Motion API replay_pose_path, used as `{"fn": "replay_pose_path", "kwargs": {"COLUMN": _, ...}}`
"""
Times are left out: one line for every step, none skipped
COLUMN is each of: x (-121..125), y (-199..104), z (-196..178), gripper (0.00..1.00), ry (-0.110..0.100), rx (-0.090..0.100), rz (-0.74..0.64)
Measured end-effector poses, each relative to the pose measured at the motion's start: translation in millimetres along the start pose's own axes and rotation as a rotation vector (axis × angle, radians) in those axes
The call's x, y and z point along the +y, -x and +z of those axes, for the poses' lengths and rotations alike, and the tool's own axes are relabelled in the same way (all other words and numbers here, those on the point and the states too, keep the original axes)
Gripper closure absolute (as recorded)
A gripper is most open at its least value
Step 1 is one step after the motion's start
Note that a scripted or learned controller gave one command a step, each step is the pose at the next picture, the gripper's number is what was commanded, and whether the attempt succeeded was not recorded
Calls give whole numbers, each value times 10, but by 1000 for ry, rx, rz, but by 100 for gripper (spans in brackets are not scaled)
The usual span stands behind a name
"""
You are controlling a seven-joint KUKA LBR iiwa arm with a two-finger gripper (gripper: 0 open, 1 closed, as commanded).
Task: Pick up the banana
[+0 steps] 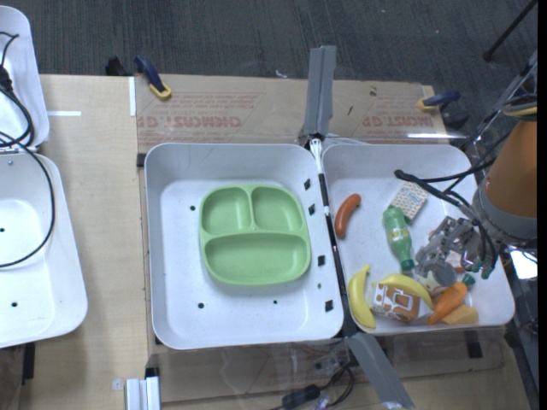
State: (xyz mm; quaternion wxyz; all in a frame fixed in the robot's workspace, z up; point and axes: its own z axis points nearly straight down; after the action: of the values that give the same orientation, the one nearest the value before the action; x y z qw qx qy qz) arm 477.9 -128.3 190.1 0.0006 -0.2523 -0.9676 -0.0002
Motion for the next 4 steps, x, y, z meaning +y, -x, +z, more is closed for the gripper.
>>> {"fn": "replay_pose_path", "kwargs": {"x": 0, "y": 0, "z": 0, "gripper": 0, "ry": 0, "rx": 0, "rz": 0}}
{"fn": "replay_pose_path", "kwargs": {"x": -4, "y": 272, "z": 797, "gripper": 0, "ry": 6, "rx": -23, "rz": -125}}
{"fn": "replay_pose_path", "kwargs": {"x": 256, "y": 334, "z": 974, "gripper": 0, "ry": 1, "rx": -6, "rz": -156}}
{"fn": "replay_pose_path", "kwargs": {"x": 259, "y": 340, "z": 884, "gripper": 100, "ry": 3, "rx": -7, "rz": -152}}
